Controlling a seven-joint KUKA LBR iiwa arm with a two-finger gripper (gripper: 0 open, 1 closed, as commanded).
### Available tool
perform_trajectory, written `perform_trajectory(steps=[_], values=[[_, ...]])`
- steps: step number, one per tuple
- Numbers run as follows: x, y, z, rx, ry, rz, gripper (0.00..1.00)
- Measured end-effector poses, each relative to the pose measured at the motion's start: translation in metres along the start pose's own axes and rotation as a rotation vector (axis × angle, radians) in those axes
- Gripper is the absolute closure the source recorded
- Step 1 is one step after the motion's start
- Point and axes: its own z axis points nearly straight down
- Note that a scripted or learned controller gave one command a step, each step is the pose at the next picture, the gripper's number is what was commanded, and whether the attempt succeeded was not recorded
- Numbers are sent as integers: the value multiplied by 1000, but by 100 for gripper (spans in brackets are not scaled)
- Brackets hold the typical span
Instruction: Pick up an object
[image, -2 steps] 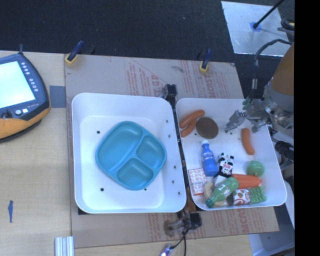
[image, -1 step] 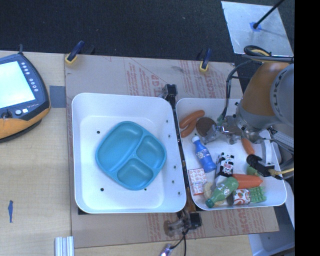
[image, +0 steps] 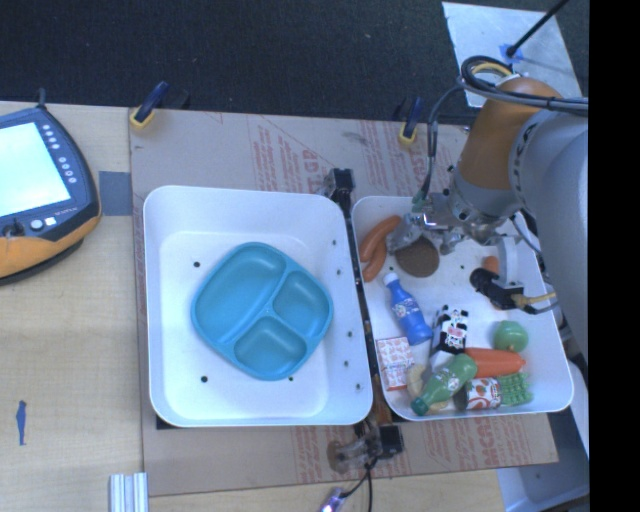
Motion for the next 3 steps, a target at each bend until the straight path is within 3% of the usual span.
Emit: perform_trajectory(steps=[1, 2, 3], values=[[-1, 1, -12, 1, 0, -3, 100], [0, 0, -11, 1, 0, -4, 0], [-1, 1, -22, 2, 0, -6, 100]])
